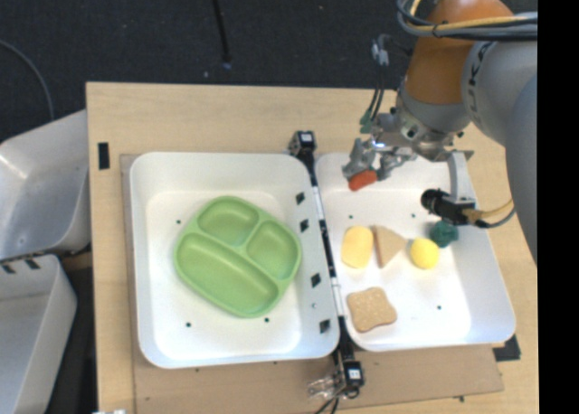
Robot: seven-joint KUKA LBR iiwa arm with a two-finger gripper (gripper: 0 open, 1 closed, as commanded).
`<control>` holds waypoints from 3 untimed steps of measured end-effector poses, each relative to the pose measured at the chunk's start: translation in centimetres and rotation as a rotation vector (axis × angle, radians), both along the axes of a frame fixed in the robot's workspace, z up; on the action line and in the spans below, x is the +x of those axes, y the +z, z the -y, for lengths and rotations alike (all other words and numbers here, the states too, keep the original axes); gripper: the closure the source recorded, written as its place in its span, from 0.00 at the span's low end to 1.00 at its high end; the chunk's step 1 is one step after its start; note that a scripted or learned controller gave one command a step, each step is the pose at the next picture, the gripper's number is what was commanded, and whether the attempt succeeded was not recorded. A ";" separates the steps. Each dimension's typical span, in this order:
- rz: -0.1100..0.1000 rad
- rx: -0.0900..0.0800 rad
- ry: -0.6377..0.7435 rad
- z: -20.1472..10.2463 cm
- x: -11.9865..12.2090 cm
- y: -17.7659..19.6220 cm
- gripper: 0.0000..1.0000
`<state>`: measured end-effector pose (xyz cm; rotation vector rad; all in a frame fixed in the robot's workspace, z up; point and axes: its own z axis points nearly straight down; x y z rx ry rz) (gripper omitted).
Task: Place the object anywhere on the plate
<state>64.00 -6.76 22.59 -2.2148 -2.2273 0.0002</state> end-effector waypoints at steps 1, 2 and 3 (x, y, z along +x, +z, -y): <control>0.003 0.000 0.000 -5.3 0.6 1.4 1.00; 0.003 0.001 0.002 -11.0 1.7 2.3 1.00; 0.003 0.000 0.001 -15.9 1.4 2.6 1.00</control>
